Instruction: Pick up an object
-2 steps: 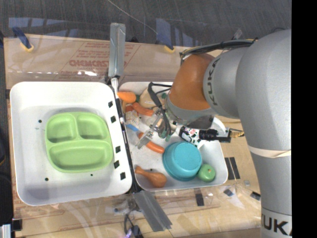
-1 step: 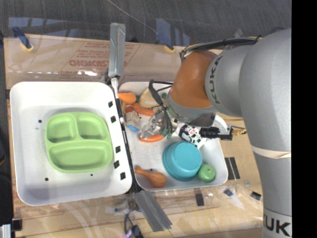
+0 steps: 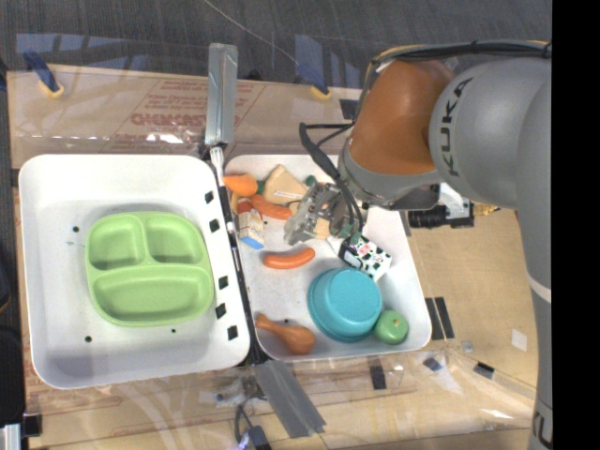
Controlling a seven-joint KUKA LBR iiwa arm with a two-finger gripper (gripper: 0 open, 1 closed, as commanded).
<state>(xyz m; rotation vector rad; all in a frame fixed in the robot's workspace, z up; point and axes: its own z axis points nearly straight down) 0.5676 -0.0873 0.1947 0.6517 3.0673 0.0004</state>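
End effector (image 3: pixel 314 218): low in the right bin (image 3: pixel 412 293), among the toys; whether it grips anything, I cannot tell.
Likely target: the orange sausage (image 3: pixel 288 260), just below it, lying flat, smooth and curved.
Nearby: carrot (image 3: pixel 241 185), blue bowl (image 3: pixel 346 303), green apple (image 3: pixel 392 325).
Left bin (image 3: pixel 47 251): green divided plate (image 3: pixel 148 268), probably the drop side.

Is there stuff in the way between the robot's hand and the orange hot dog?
Nothing visible is. The end effector hangs in the right bin, and the hot dog lies just below it on bare bin floor, with nothing on top.
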